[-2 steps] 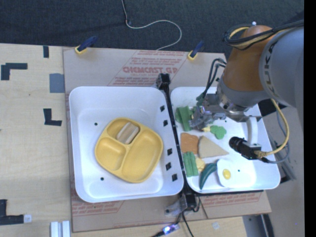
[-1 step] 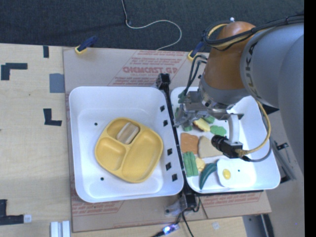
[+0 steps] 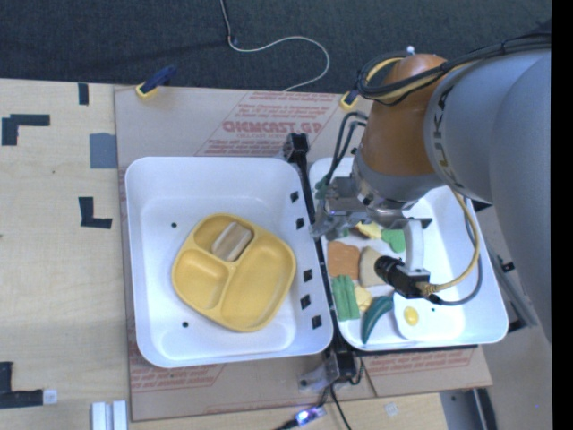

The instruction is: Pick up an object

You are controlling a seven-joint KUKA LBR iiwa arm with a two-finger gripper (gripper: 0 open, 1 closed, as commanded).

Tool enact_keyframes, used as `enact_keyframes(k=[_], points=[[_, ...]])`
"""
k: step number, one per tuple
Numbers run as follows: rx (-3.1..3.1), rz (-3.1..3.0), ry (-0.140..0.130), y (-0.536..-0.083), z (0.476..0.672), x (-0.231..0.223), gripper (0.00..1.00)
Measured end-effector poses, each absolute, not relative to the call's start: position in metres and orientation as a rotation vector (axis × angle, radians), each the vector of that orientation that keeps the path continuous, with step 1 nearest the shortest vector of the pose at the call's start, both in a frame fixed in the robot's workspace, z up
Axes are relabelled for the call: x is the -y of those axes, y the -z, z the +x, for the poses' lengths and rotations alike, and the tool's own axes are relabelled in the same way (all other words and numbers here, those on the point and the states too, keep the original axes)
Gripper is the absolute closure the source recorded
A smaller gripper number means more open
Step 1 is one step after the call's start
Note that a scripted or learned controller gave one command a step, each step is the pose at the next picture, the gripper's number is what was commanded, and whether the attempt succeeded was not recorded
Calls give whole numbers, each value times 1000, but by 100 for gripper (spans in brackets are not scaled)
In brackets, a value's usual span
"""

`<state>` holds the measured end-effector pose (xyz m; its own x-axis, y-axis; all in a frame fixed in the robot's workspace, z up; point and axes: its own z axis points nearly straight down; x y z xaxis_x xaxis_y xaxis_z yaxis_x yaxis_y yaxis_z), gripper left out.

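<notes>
Right bin (image 3: 466,325): toy foods heaped at its left side, bread (image 3: 343,260), green pod (image 3: 376,313), egg (image 3: 410,316), placed for picking; arm (image 3: 403,141) low over them, tool (image 3: 363,225) grip state cannot be told; left bin (image 3: 148,240): yellow plate (image 3: 235,271) holding a tan piece (image 3: 232,239).

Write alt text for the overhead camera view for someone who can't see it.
A grey and orange robot arm reaches down into the right white bin over a pile of toy food, including a fried egg. The left white bin holds a yellow divided plate with a tan piece in one compartment.
</notes>
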<state>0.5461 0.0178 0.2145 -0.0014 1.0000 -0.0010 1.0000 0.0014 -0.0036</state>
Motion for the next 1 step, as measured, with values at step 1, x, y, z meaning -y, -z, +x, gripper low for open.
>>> enact_keyframes(k=[1], points=[[2222,-2219,-4,-214,547,-15,100]])
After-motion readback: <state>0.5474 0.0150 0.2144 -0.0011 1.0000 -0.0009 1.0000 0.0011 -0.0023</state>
